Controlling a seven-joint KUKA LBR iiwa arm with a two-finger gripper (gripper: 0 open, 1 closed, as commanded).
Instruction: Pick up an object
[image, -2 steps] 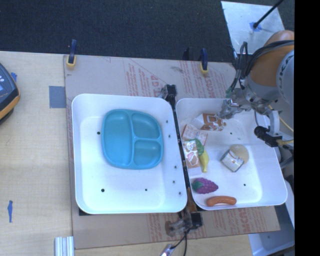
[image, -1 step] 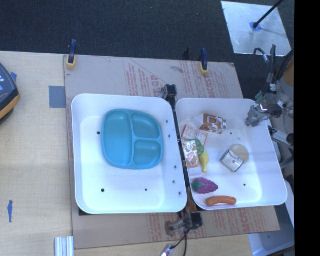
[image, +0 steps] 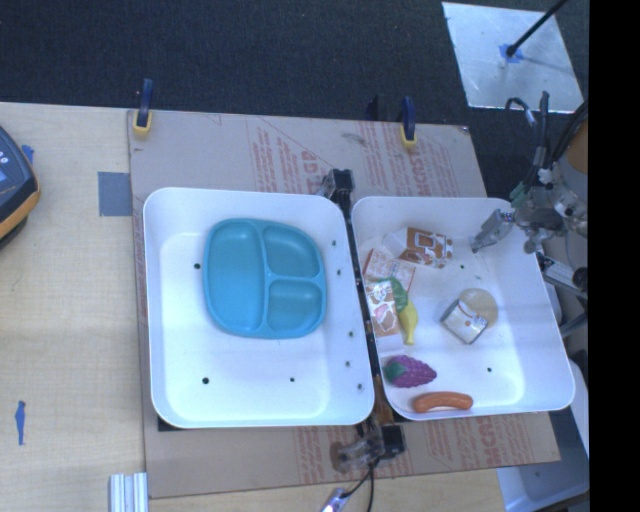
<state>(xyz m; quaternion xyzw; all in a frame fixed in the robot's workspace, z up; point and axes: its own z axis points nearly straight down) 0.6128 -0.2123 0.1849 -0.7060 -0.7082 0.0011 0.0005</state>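
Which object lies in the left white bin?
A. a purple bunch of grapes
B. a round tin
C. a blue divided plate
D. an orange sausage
C: the blue divided plate lies alone on the floor of the left bin, while the grapes, the sausage and the tin all lie in the right bin.

The claw (image: 497, 228) hangs over the right bin's (image: 530, 375) far right corner, too small and blurred to tell how it stands. The arm behind it is cut off by the view's right side. At the desk's (image: 70, 380) left edge a dark and orange device (image: 14, 190) is cut off. Print on the small packets (image: 385, 292) near the right bin's left wall is too small to read.
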